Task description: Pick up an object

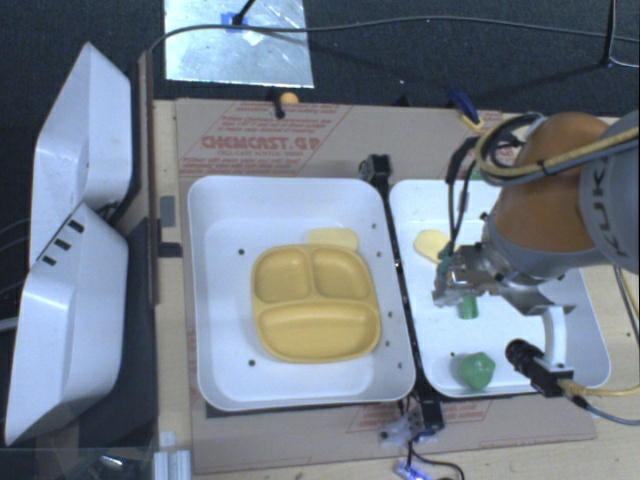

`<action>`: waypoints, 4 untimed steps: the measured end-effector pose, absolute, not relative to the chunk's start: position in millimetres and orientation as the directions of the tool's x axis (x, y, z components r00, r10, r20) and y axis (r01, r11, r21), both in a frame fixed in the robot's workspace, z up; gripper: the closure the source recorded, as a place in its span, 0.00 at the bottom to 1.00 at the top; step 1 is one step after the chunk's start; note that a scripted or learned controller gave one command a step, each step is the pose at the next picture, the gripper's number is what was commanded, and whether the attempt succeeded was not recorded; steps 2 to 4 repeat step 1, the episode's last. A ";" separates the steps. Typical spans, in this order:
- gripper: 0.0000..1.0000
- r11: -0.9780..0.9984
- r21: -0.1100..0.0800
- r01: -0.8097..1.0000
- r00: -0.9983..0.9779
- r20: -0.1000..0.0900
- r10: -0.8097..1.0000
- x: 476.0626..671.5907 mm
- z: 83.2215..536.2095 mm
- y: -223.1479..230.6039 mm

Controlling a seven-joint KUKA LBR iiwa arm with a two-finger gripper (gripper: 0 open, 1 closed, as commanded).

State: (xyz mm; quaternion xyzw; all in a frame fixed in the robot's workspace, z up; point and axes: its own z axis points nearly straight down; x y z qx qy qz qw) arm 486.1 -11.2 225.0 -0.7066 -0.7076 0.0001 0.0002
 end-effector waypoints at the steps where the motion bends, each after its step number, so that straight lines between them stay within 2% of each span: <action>1: 0.00 0.000 0.001 1.000 0.000 0.000 1.000 486.3 225.6 -11.9; 4: 0.00 0.000 0.001 1.000 0.000 0.000 1.000 486.3 225.6 -11.9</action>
